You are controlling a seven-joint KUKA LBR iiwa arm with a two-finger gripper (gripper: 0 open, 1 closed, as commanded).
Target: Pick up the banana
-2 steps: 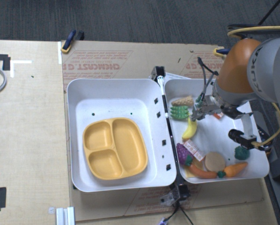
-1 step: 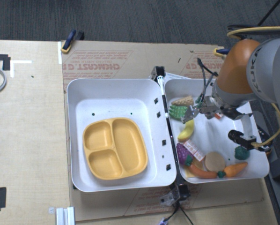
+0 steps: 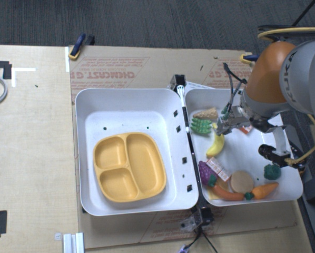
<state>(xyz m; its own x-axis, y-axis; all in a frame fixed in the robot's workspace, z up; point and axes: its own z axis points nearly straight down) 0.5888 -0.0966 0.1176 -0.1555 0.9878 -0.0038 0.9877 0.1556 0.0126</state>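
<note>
reaching in over the right bin [image 3: 292, 194], the grey arm [image 3: 299, 78] with its orange band holds its gripper [image 3: 224, 126] just above the upper end of the banana [image 3: 216, 144]; whether the claw is released or clenched cannot be told from this angle. the banana lies near the bin's left wall, tilted, its lower end toward the bin's near-left corner and its upper end right under the gripper.

other toys crowd it. a green ridged item [image 3: 201, 125] sits just beside the banana's upper end, toward the far-left part of the bin, with a tan piece of bread [image 3: 206, 114] touching it on the far side. below the banana, a small pink-and-white packet [image 3: 217, 168] lies near its lower end, and a purple bunch of grapes [image 3: 206, 172] rests against the left wall beside it. along the bin's near edge sit a round tan disc [image 3: 242, 182], an orange sausage-like piece [image 3: 227, 194] and a carrot [image 3: 264, 190]. a dark green round object [image 3: 272, 170] lies toward the near-right corner, well apart from the banana.

the left bin [image 3: 89, 157] holds a yellow three-compartment plate [image 3: 129, 166], resting toward its near-left corner. both bins stand on a cardboard sheet [image 3: 115, 70] on the bench.
</note>
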